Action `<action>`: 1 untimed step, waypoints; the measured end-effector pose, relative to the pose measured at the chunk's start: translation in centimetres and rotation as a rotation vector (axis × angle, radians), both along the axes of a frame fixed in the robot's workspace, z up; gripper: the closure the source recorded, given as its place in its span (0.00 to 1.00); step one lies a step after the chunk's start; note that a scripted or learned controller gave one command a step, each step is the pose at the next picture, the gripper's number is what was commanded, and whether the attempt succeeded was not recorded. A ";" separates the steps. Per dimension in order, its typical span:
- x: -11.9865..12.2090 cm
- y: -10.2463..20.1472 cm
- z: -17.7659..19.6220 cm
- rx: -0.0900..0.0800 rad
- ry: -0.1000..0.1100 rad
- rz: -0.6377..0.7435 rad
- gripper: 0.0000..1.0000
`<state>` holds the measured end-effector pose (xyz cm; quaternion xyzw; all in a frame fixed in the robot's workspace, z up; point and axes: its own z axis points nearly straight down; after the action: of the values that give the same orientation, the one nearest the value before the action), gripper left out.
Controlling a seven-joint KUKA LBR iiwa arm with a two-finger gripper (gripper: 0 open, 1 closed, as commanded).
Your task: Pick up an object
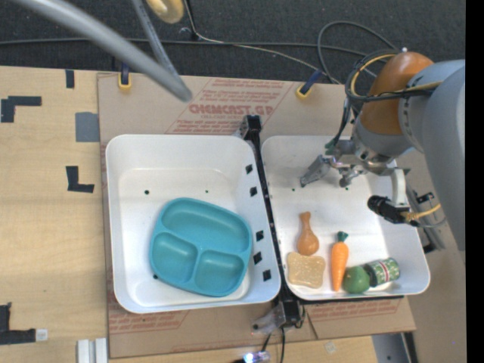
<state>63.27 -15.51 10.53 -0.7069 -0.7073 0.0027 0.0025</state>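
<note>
Wooden surface (pixel 45 225) carrying cardboard sheet (pixel 227 104) with red print, partly legible "CHEMCAST GP".

Left bin (pixel 125 165): blue divided tray (pixel 200 246).

Right bin (pixel 302 153): chicken drumstick (pixel 306 235), bread slice (pixel 305 271), carrot (pixel 339 261), green fruit (pixel 356 280), bottle (pixel 383 271) with illegible label, all near front edge.

Jaws (pixel 333 169): open, gripping nothing, above bin's rear.
</note>
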 end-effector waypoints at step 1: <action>0.0 0.1 -2.1 -0.002 -0.007 0.002 0.00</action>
<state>63.29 -15.44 8.41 -0.7063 -0.7079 0.0009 -0.0005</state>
